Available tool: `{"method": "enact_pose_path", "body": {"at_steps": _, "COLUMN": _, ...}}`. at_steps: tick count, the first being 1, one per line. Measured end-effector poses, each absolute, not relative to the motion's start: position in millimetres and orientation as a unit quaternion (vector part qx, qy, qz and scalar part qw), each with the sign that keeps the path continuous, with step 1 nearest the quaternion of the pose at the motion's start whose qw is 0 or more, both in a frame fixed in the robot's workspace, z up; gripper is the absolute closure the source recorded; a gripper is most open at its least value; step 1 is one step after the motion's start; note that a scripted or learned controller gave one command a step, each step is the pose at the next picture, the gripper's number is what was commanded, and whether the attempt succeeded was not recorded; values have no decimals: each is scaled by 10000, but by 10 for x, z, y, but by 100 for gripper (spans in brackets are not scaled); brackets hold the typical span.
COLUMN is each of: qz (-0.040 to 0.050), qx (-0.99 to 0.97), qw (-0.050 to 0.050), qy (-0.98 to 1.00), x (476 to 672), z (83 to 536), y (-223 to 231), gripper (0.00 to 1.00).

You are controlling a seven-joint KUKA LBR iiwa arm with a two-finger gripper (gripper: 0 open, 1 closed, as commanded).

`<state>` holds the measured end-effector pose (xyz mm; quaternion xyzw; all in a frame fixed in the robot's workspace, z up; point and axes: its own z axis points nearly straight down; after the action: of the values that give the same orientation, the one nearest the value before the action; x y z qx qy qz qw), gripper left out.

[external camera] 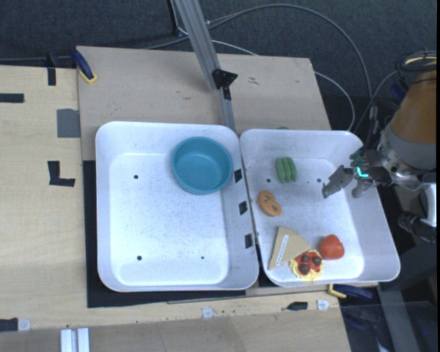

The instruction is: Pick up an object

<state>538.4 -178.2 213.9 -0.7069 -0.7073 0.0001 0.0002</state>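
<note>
- Ridged green plastic piece [285,169]: far middle of right white bin [381,259], apart from its neighbours; likeliest pick.
- Two-finger gripper [342,185]: just right of it, fingers spread, holding nothing.
- Advice: centre over it, then descend.
- Orange oval toy [269,203]: nearer, left.

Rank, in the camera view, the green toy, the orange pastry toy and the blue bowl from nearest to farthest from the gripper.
Measured from the gripper:
1. Green toy, right bin, to its left.
2. Orange pastry toy, right bin, near the divider.
3. Blue bowl, left bin.
</note>
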Motion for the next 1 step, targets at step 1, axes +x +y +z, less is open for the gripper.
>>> {"method": "enact_pose_path", "body": {"at_steps": 1, "qz": 1, "qx": -7069, "qw": 2, "qy": -7073, "x": 5385, "z": 2139, "y": -1782, "gripper": 0}}
